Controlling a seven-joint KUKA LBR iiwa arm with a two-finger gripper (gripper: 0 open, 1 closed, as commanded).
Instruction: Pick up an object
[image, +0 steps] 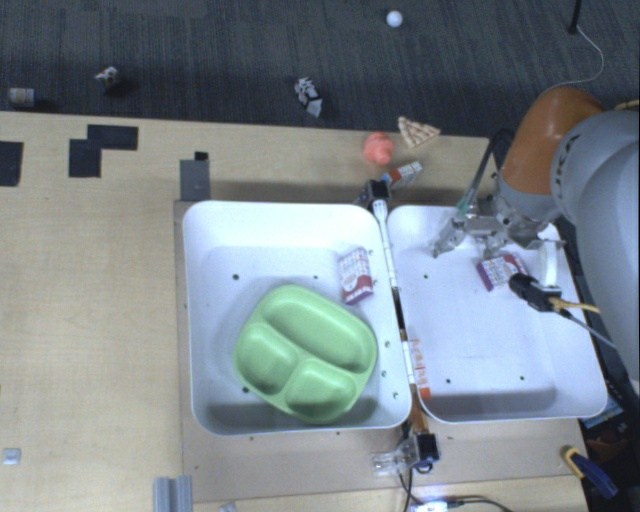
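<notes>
My gripper (478, 240) hovers over the far right part of the right bin (500, 395), open, with nothing between its fingers. A small red and white packet (497, 270) lies on the bin floor just in front of the gripper, apart from it. In the left bin (205, 300) a green divided plate (305, 350) rests tilted at the front. A second red and white packet (355, 275) lies near that bin's right wall.
On the bench behind the bins lie a pink ball (377, 148), a tan wedge-shaped piece (418, 132) and a small red-tipped item (400, 176). The grey arm with its orange band (545, 130) fills the upper right.
</notes>
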